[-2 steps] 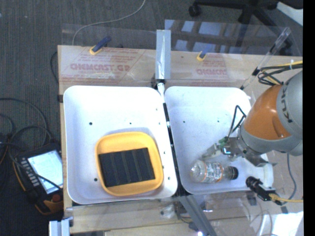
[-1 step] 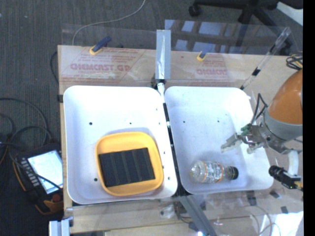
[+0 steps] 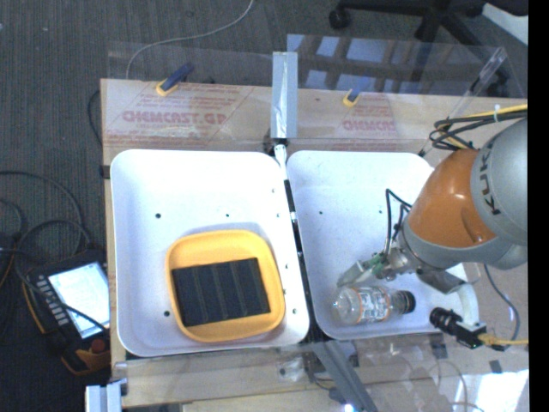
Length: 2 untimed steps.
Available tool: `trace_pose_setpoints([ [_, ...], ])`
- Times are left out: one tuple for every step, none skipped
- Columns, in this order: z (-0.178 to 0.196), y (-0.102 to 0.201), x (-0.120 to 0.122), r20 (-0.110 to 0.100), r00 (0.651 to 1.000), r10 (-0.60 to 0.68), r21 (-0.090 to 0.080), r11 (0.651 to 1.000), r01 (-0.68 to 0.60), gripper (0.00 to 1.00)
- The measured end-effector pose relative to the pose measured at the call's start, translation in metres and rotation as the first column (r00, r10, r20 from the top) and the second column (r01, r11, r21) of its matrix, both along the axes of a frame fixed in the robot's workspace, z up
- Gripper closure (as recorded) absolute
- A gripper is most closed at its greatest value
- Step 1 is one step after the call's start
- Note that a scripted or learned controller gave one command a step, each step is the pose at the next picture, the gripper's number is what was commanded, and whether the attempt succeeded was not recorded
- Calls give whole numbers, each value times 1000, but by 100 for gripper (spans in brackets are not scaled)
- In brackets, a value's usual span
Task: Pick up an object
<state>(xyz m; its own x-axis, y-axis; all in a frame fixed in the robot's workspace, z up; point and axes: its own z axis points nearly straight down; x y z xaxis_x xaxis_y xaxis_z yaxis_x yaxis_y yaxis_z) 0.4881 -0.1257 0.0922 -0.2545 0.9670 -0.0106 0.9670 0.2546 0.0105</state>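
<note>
The grey KUKA arm w/ its orange band came in from the right and hung low over the right shallow white bin, covering much of that bin's right half. Its two-finger gripper sat under the wrist, small and cluttered w/ cables; couldn't tell how it was set or whether anything was in it.

Just below the gripper, a clear plastic bottle w/ a dark cap lay on its side near the bin's front wall, cap pointing right. The bottle was see-through against white, so its outline was hard to trace. A pale, narrow piece lay just left of the gripper; unclear if it was a separate item or part of the tool.

In the left shallow white bin, a yellow rounded-square tray w/ a dark ribbed insert sat toward the front right corner, slightly rotated, fully in view.

The arm's upper part was cut off at the right edge.
</note>
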Motion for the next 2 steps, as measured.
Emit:
trace_pose_setpoints([
  [35,22,38,-16,999,32,8,999,-32,0],
  [4,7,-4,-16,998,60,9,998,-60,0],
])
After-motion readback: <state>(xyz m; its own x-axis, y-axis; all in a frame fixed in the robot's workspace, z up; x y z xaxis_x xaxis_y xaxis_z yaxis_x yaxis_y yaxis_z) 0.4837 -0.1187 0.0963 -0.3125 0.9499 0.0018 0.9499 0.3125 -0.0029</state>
